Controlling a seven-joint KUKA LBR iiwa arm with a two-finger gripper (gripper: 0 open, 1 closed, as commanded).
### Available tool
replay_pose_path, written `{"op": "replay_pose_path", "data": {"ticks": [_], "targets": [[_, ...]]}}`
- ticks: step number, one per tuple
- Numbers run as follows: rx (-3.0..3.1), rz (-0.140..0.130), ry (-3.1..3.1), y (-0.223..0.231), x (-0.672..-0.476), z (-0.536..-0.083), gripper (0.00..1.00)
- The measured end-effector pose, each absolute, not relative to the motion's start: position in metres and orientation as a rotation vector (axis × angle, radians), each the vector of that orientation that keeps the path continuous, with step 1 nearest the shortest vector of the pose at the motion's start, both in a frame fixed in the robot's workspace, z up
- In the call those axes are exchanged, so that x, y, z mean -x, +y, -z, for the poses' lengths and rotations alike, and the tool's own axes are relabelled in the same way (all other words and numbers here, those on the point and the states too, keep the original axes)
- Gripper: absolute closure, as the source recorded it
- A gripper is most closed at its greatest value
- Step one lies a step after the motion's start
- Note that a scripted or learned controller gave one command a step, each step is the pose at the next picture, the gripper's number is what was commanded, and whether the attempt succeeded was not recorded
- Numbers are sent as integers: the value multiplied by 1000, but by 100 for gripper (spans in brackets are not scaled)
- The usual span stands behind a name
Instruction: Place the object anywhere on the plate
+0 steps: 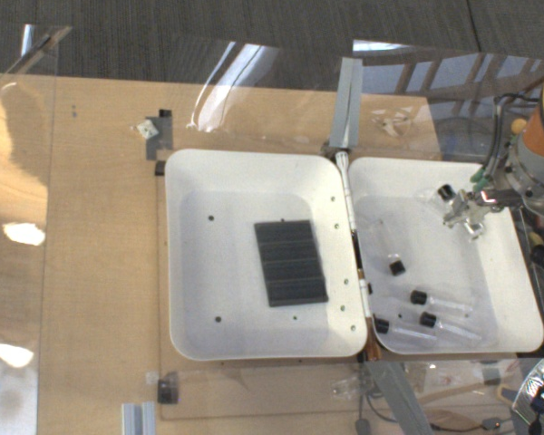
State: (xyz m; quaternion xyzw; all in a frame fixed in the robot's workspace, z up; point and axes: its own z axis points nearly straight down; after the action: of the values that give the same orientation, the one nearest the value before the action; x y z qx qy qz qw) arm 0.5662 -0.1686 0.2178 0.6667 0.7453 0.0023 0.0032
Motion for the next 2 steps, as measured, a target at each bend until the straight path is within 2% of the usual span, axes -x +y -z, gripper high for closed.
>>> {"op": "replay_pose_path", "data": {"ticks": [1,2], "targets": [[-2048,-3,2379,-99,-592,-187,100],[-1855,-6,2530,-31,-520,-185,100]]}}
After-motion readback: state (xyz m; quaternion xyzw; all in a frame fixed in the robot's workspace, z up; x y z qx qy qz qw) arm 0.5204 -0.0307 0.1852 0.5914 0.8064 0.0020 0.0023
